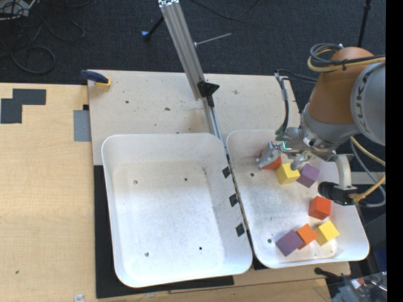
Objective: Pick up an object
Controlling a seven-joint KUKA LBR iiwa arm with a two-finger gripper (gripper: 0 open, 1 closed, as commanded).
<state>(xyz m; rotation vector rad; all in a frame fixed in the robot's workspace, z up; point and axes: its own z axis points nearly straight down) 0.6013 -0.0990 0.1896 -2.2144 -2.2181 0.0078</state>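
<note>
Blocks are lying in the right bin point(252, 257), and the fingers point(269, 156) are hanging directly over an orange block point(272, 163), a yellow block point(288, 173) just beside them. Whether they are spread or pinching, I cannot tell. The orange block is looking light, stiff and smooth-sided, so opposite flat faces are probably offering the best hold.

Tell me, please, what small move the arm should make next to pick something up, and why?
Probably a short descent onto the red-orange block. The gripper sits right over it in the right bin, near the yellow block and purple block. Whether anything is gripped is unclear, so it should lower before lifting.
</note>
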